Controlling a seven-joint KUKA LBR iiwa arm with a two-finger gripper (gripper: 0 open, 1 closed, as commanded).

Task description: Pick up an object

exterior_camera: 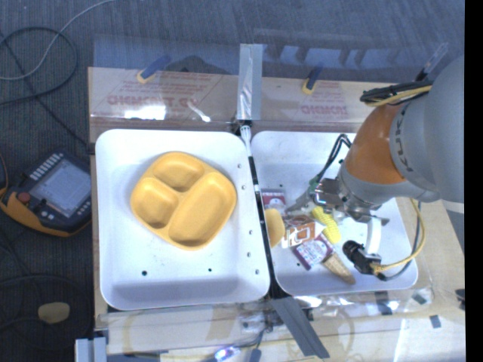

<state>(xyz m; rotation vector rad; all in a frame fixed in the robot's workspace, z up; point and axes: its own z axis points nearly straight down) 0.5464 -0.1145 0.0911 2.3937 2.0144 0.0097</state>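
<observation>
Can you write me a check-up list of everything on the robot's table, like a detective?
Surface: two white bins side by side, left bin and right bin.
Job's things: small food toys piled in the right bin, including a corn cob, a yellow piece and a cone.
Clutter: yellow divided plate in the left bin.
Tool: tool low over the pile; grip unclear.
Cables: yellow cable by the arm; black cords on the floor.
Surroundings: handheld controller on carpet, left.
</observation>
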